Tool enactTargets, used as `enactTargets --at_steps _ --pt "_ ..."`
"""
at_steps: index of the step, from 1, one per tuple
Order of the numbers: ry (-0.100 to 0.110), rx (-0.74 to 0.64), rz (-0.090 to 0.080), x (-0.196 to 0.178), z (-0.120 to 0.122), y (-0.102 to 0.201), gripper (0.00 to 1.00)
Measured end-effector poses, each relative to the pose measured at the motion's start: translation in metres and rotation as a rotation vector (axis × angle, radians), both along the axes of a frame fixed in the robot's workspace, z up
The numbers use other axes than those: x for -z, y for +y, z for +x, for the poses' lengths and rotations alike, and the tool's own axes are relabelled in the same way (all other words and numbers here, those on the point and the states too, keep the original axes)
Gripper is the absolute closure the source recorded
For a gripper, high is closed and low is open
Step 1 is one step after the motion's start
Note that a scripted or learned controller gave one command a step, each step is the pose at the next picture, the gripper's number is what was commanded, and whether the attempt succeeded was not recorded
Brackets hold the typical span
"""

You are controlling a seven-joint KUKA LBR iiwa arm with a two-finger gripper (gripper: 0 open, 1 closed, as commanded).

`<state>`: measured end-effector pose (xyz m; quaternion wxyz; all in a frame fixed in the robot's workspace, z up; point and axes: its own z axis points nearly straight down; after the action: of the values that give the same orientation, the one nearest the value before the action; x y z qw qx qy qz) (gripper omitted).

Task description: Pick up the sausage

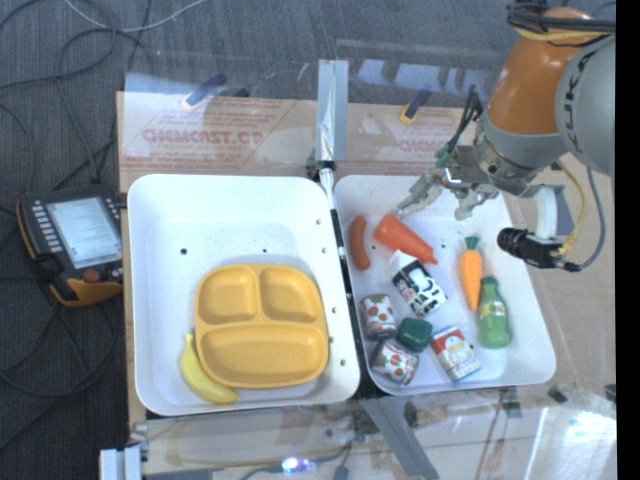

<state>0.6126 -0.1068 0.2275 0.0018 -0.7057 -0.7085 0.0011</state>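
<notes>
2 white bins (160, 218) on a bench w/ grey carpet around. Arm (545, 78) reaches from right; gripper (447, 200) spread, holding nothing, above right bin, near sausage (358, 242).

The arm (560, 78) is cut off by the right and top picture edges, so its upper links are out of view. The gripper (447, 190) is small and partly masked by the wrist housing; the finger gap cannot be told. Far left and below the gripper, the banana (200, 373) is partly hidden under the yellow divided plate (262, 325). Below the gripper, labels on the small cans (378, 315) are too small to read. Far left of the gripper, the handheld pendant (68, 243) has a screen whose text is unreadable. Above-left, printing on the cardboard (200, 138) is faint and blurred.
</notes>
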Motion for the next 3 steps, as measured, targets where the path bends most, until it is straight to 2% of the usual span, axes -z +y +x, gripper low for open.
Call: enactTargets --at_steps 1,2,3 --pt "0.000 -0.181 -0.001 0.096 0.025 -0.035 0.00" --pt "-0.001 -0.007 -0.001 0.025 0.002 -0.035 0.00" --pt "-0.002 0.007 -0.002 0.135 0.010 -0.047 0.00"
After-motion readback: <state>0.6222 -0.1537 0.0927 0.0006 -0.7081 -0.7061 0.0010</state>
